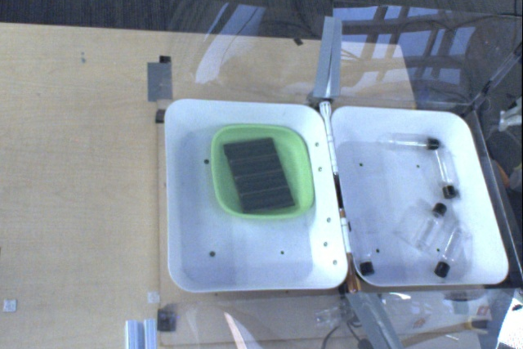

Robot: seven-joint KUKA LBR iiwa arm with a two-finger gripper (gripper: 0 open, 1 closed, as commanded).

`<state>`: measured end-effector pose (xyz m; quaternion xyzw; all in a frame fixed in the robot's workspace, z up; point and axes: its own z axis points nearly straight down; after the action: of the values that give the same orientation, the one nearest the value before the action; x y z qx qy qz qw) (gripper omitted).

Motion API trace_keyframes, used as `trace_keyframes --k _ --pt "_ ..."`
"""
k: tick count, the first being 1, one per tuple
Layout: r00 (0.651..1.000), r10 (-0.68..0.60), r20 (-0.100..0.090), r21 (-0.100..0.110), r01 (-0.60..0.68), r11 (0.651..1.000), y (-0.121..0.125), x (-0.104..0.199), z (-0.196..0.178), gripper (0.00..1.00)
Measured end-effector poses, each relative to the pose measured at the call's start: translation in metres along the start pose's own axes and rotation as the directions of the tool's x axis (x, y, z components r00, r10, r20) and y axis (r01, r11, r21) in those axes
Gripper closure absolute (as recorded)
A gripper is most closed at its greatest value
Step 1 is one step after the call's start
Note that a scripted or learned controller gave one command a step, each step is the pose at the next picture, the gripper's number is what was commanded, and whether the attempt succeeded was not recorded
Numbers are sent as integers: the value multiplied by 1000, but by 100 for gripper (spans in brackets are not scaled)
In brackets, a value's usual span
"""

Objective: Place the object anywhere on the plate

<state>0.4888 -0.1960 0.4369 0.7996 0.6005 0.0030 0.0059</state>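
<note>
A green square plate point(304, 167) sits in the upper middle of the left white bin point(245, 253). A dark grey ribbed rectangular block point(259, 174) lies flat on the plate, slightly turned, inside its rim. The right white bin point(384, 200) holds several clear plastic tubes with black caps: one lies along the far wall point(409, 143), one down the right side point(445, 172), and others sit near the front right point(445, 253).
A small black cap point(366, 266) lies at the right bin's front left corner. A grey metal bar point(328, 61) stands behind the seam between the bins. A grey bracket point(160, 80) is fixed to the wooden bench point(73, 176) at upper left.
</note>
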Motion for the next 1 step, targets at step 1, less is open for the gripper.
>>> trace_keyframes --k 1 --pt "998 -66 0 3 66 998 1 -3 1 0"
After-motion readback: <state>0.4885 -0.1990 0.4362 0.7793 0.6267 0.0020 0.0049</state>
